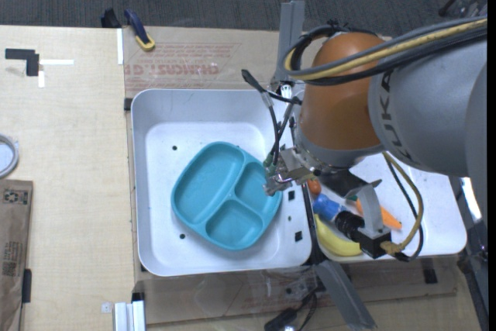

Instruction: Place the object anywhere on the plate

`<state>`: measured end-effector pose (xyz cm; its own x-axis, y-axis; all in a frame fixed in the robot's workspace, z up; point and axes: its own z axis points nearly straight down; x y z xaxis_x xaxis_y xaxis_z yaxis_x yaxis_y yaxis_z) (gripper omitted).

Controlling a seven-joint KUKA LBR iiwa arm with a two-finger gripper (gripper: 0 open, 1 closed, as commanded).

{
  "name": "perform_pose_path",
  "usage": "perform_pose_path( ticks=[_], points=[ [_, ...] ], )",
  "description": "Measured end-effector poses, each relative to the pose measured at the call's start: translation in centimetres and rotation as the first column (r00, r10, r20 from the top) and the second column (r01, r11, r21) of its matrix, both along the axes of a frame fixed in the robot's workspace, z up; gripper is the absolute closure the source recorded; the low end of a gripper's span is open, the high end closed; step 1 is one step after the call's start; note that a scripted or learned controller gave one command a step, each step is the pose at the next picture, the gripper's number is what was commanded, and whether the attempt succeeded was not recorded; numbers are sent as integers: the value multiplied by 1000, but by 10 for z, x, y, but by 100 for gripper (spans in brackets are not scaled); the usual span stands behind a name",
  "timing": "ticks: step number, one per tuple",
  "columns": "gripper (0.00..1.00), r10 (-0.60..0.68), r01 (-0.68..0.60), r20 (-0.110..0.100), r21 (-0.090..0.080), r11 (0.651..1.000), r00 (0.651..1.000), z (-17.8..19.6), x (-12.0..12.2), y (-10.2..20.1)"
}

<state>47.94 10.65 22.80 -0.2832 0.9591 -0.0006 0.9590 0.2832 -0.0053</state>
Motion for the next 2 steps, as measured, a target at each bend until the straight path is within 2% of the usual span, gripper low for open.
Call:
perform_pose_path(
  ticks=[1,2],
  points=[
    [100,61,-61,0,-1,998,998,3,-2,15],
    [100,-13,13,2,0,1000,1000,16,-1,-40]
  ],
)
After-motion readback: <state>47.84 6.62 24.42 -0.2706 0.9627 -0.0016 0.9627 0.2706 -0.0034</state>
